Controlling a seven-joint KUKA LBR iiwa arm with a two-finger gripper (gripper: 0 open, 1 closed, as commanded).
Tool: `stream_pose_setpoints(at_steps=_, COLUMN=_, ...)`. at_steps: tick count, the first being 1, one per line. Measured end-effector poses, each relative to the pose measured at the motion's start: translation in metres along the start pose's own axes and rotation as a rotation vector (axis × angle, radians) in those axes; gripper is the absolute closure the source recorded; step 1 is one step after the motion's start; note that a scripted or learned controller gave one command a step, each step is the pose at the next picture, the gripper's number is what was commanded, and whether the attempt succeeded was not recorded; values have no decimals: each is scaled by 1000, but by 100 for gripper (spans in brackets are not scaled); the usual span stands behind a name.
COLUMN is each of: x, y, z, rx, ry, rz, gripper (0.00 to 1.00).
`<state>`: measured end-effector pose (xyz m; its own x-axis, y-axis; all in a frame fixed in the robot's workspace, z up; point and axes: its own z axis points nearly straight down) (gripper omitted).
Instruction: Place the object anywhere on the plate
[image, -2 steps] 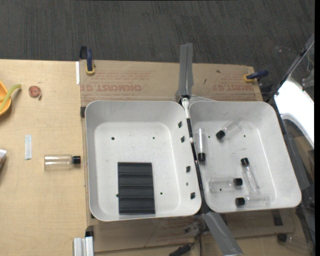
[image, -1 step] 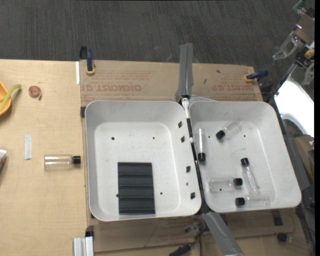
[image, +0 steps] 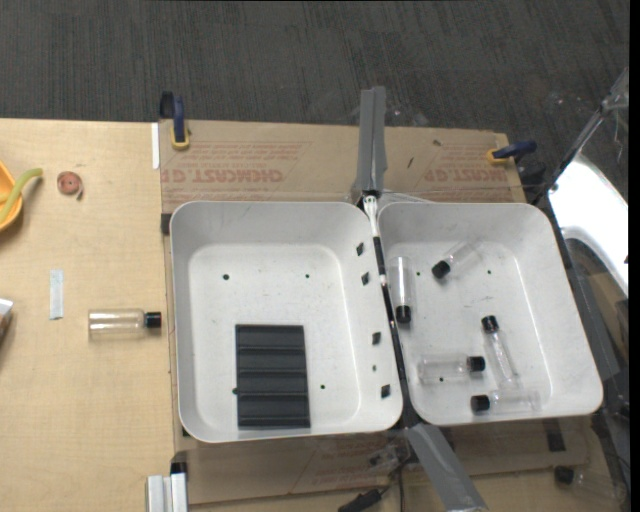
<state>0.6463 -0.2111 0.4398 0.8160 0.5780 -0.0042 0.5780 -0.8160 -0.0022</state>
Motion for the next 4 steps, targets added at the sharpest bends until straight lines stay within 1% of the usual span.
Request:
stream_pose_setpoints(at_steps=1, x=-52, y=-23, z=0, rx=1, ry=-1, rz=152, gripper=0)
stream_pose_setpoints(at_steps=2, x=3, y=0, z=0, rx=1, ry=0, rz=395, gripper=0)
stream_pose_setpoints(at_steps=3, x=-75, y=-39, z=0, rx=1, ry=0, rz=365, gripper=0)
stream_pose_setpoints(at_steps=4, x=46, y=-59, z=0, rx=0, ry=1, rz=417, gripper=0)
